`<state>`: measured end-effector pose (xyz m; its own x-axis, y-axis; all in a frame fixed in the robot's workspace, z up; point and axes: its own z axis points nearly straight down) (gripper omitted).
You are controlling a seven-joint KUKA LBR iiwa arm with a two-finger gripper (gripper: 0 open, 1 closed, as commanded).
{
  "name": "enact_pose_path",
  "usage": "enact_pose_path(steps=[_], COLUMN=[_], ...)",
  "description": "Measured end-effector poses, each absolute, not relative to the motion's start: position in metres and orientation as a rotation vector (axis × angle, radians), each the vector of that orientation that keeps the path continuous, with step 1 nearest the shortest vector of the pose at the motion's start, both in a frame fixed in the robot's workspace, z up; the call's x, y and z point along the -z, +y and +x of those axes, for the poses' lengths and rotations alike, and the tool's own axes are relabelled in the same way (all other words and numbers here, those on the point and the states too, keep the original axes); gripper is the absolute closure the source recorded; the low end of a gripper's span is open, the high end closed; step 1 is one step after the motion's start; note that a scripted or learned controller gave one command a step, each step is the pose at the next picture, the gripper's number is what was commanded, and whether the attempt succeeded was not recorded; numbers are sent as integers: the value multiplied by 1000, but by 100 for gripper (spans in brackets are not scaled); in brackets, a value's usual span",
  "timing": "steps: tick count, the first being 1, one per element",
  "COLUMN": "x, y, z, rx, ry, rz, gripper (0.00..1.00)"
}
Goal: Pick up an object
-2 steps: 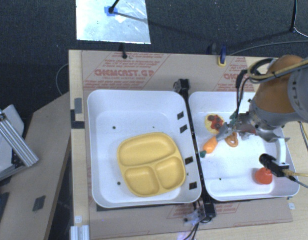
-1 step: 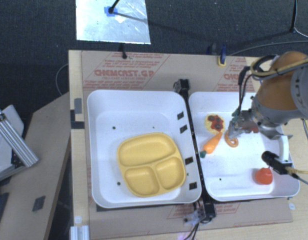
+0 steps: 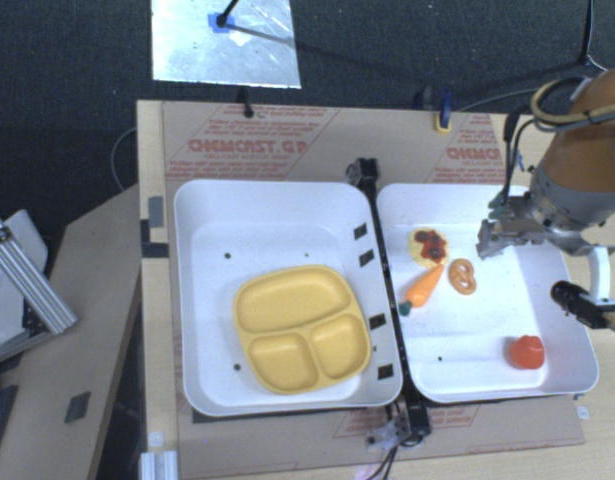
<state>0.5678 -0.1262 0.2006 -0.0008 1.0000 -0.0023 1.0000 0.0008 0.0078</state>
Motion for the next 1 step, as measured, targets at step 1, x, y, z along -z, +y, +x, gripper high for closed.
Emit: enact_pose_path(steps=[1], x=[-255], y=[-127], z=[569], rx=[-6], ry=[2222], rz=[2212], gripper=[100])
